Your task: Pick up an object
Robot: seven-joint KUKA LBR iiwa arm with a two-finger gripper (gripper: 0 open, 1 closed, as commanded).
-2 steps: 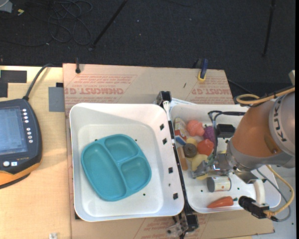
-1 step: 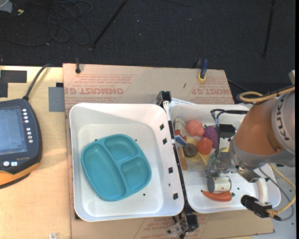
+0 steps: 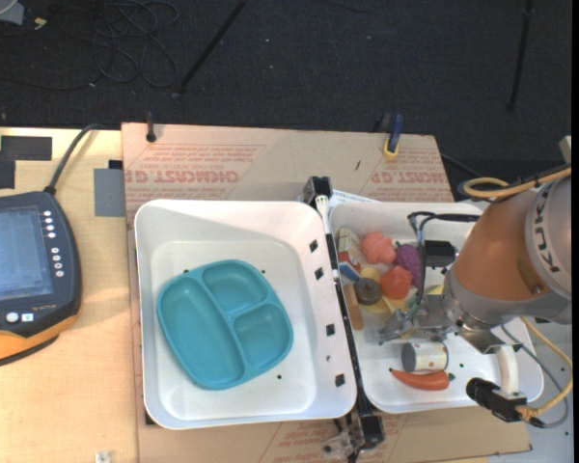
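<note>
Several toys crowd the right bin; our gripper, grip unreadable, hovers there, needing descent onto one target.

Teach pendant left of cardboard

A robotics lab: a teach pendant lies on the worktop, cables trail over dark floor, and cardboard underlies two bins.
</note>
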